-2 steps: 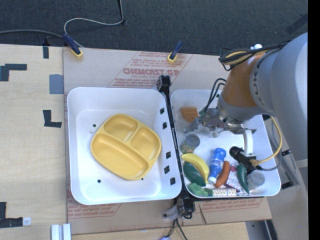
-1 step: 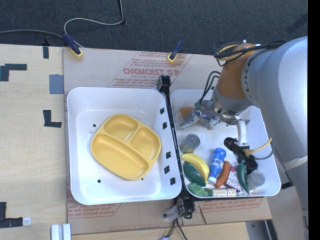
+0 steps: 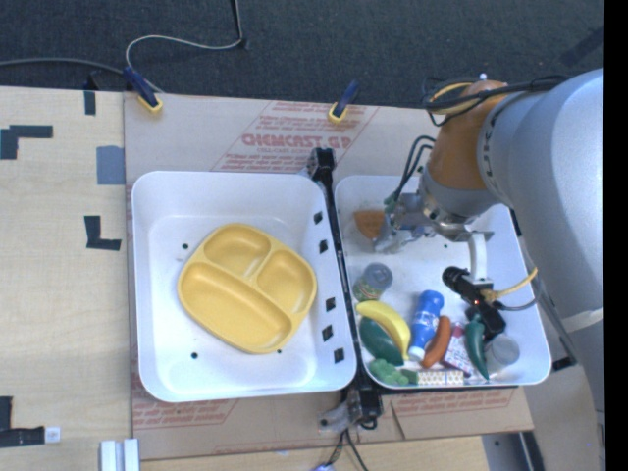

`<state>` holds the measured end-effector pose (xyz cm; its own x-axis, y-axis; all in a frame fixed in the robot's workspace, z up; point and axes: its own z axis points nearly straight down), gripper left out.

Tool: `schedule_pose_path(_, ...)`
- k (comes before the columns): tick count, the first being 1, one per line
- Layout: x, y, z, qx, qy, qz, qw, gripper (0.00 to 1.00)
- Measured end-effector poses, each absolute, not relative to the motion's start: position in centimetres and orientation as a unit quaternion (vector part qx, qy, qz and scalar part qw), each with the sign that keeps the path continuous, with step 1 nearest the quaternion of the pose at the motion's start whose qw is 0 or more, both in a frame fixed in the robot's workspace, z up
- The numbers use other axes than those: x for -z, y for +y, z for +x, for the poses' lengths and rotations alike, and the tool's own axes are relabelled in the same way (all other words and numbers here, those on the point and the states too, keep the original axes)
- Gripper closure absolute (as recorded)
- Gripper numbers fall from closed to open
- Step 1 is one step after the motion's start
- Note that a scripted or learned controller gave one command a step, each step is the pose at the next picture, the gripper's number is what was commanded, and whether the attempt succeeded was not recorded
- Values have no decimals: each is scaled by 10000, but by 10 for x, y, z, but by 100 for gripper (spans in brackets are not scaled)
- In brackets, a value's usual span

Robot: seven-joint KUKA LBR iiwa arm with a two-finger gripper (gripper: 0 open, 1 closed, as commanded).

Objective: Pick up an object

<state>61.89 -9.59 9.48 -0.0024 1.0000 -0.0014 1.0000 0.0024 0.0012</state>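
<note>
Brown lump (image 3: 369, 224) (some small rounded thing, hard to name) sits just to the left of your gripper (image 3: 396, 231), at the far end of the right bin (image 3: 525, 263). You are at the approach step: the tool hangs low over the bin floor, and I cannot tell how it is set. Nothing shows in its grasp. Nearer the camera lie a banana (image 3: 385, 326), a blue bottle (image 3: 426, 322) and a round tin (image 3: 373, 281), well clear of it. Next, you need to shift left onto the lump, then close and lift.
</note>
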Motion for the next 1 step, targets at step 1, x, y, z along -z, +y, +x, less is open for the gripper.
schedule_pose_path(1, -95, -96, 619, 2, 7079, 7063, 9, 0)
